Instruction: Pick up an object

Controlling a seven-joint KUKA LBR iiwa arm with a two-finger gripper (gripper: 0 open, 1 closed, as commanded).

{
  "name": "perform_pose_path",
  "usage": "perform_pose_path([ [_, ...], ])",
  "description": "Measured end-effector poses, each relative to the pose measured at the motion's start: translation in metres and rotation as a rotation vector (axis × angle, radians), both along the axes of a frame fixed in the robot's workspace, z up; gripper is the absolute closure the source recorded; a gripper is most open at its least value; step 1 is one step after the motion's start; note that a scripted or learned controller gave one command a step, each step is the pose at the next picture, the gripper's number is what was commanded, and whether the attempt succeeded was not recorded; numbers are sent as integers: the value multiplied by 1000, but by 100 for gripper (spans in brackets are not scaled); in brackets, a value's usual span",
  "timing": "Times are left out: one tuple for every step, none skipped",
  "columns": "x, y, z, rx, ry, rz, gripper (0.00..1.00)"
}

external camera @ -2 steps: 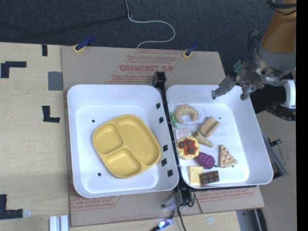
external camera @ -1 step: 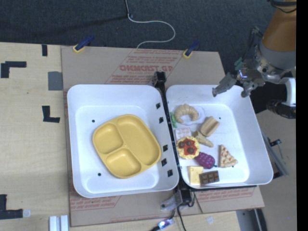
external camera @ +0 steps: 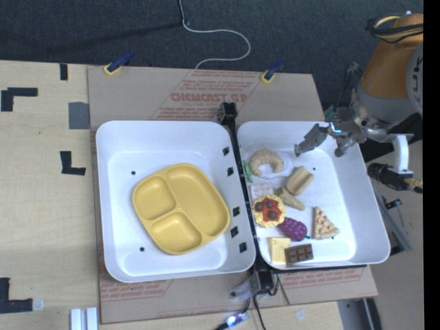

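Chocolate piece (external camera: 298,254): it lies nearest to the camera in the right bin (external camera: 364,232), touching a pale yellow cheese slice (external camera: 278,248).
Pizza slice (external camera: 324,223): it lies just beside the right wall of this bin, apart from the other food.
Purple grapes (external camera: 293,228): they lie between the cheese slice and a small round pizza (external camera: 269,210) with red topping.
Bread piece (external camera: 299,180): it lies in the middle of the bin, tilted, close to the small pizza.
Croissant (external camera: 266,160): it lies farther back, near the wall between the two bins.
Yellow tray (external camera: 180,207): it has three compartments and lies in the left bin (external camera: 117,184), with nothing in it.
Arm (external camera: 388,74): it comes from the right side, with the orange band above the wrist, and bends down toward the far right corner of the right bin.
Gripper (external camera: 324,141): the two fingers are spread wide apart above the far part of the right bin; nothing is between them, and they touch no food.
Cardboard sheet (external camera: 206,95): it lies under both bins, held by blue and yellow clamps (external camera: 119,62) at the far edge.
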State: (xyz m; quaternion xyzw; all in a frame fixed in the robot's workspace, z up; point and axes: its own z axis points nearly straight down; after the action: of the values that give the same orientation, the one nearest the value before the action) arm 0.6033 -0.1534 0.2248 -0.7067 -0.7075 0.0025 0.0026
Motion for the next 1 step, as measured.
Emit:
perform_pose_path([
  [2,-6,-62,0,1,0,0],
])
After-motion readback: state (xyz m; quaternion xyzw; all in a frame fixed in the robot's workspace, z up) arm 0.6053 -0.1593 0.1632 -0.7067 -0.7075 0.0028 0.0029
